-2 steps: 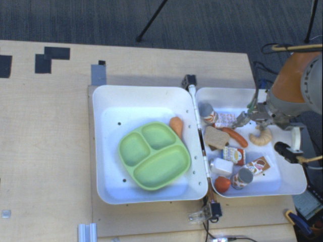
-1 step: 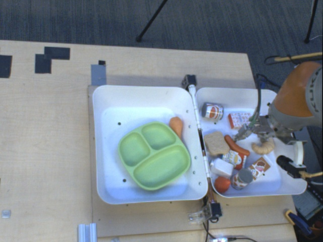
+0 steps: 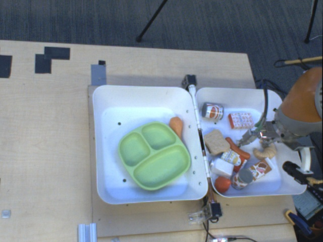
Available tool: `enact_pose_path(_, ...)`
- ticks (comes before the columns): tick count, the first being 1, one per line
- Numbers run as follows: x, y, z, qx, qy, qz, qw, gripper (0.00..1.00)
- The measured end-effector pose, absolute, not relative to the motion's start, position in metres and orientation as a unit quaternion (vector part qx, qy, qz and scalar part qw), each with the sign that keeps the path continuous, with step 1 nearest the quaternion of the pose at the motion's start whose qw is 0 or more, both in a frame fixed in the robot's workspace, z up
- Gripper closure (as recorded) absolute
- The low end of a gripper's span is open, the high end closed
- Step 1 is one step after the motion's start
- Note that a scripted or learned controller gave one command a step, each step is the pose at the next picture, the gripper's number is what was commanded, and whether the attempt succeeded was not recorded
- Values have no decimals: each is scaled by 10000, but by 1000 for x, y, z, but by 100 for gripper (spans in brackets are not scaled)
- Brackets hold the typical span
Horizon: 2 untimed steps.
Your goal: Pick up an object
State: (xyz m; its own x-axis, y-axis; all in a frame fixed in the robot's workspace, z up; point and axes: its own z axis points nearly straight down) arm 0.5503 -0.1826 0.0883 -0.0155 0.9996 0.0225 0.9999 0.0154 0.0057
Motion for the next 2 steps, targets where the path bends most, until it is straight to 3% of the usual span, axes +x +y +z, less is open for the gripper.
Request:
enact_pose_path(1,526,-188,89,-6992,-7147,-145,69,0)
enact_pose_path(2,563,-206,234,-7052,-7090,-15,-29,0)
